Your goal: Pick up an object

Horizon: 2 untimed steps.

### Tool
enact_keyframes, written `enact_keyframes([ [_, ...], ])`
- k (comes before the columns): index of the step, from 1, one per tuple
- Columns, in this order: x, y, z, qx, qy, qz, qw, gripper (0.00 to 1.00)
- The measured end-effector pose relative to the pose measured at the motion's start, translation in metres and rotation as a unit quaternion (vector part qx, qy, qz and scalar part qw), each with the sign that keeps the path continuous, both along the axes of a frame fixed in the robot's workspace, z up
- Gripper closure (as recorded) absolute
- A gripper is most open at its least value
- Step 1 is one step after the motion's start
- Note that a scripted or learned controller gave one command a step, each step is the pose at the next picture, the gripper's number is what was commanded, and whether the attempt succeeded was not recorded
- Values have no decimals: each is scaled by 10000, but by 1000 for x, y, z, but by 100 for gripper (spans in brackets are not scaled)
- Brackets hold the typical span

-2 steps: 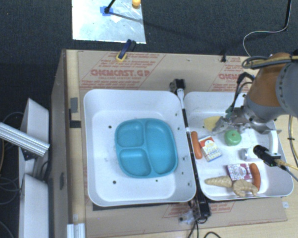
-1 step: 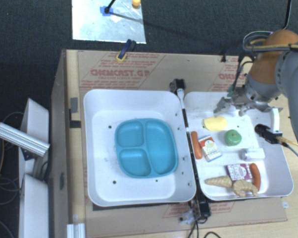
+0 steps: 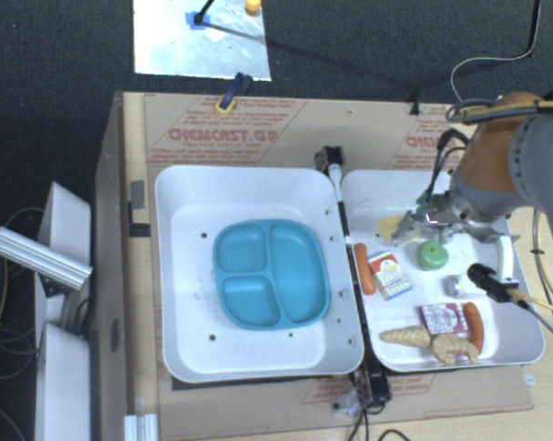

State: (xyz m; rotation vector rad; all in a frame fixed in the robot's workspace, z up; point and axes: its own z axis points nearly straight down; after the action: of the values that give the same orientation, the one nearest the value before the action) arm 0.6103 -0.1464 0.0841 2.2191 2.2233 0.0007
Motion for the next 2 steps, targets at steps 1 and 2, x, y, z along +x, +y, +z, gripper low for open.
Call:
enact_keyframes([
  [1, -23, -3, 0, -1, -1, -3, 10000, 0],
  [2, 33, 32, 1, -1, -15, 10, 10000, 0],
])
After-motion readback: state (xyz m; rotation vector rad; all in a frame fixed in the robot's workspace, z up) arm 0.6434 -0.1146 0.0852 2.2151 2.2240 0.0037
